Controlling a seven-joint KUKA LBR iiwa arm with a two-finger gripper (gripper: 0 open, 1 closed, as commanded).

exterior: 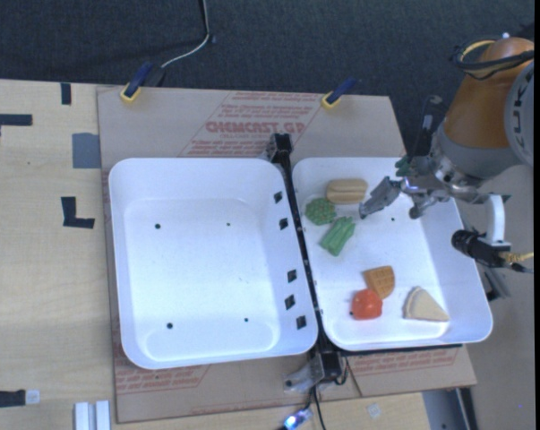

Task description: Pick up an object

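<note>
The right bin (pixel 449 240) holds several toy foods. A tan bread roll (pixel 346 190) lies at its back left, with a round green broccoli piece (pixel 321 210) and a long green vegetable (pixel 338 236) just in front of it. Toward the front are an orange wedge (pixel 380 281), a red tomato (pixel 366 305) and a pale cheese wedge (pixel 424 305). My gripper (pixel 397 207) hangs over the back of the right bin, just right of the bread roll. Its fingers are spread open with nothing between them; the left finger (pixel 377 197) points toward the roll.
The left bin (pixel 126 240) sits beside the right one, with a black divider strip (pixel 292 240) between them. Both rest on a cardboard sheet (pixel 243 124) held by clamps. A black fitting (pixel 471 242) sticks out at the right bin's right edge.
</note>
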